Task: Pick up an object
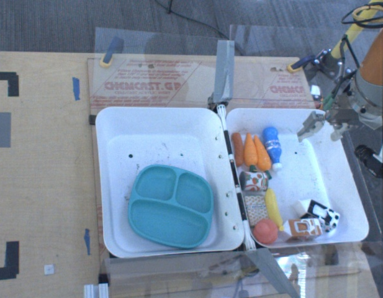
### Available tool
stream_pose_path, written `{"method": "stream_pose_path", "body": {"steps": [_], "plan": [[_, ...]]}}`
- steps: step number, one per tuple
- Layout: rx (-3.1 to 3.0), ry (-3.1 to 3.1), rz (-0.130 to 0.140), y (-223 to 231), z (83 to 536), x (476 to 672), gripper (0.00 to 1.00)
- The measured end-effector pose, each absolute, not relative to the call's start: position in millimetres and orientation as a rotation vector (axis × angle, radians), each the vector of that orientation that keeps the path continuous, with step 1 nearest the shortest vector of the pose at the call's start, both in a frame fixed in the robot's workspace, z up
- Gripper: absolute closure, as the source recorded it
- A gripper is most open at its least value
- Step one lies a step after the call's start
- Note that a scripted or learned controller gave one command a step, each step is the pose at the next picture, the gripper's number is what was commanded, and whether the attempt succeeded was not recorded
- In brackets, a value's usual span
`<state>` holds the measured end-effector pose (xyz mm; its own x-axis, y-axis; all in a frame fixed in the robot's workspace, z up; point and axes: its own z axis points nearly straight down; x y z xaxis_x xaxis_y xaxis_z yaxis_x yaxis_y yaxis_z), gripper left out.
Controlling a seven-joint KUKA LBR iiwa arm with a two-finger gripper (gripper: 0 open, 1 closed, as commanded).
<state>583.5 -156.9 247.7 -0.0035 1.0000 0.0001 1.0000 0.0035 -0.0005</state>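
Observation:
My gripper (321, 128) hangs over the far right corner of the right bin (340, 179), open, with nothing between its fingers. Along that bin's left side lie orange carrots (251, 151), a blue bottle (272, 146), a small printed can (254, 181), a yellow banana-like piece (273, 207), a red ball (265, 231) and a mesh-patterned item (256, 210). Near the front right corner sit an orange-and-white toy (305, 228) and a black-and-white toy (324, 216). The gripper is well above and to the right of the blue bottle.
The left bin (117, 135) holds a teal divided plate (171, 205). A grey divider post (224, 73) stands behind the seam between the bins. The middle of the right bin's floor is bare white.

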Motion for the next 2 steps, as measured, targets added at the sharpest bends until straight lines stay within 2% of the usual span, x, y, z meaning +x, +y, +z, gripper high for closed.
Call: {"method": "stream_pose_path", "body": {"steps": [1, 2], "plan": [[-2.007, -2.416, 0.001, -145, 134, 628.9, 0.00], [-1.933, -2.485, -0.005, -125, 89, 641.0, 0.00]]}}
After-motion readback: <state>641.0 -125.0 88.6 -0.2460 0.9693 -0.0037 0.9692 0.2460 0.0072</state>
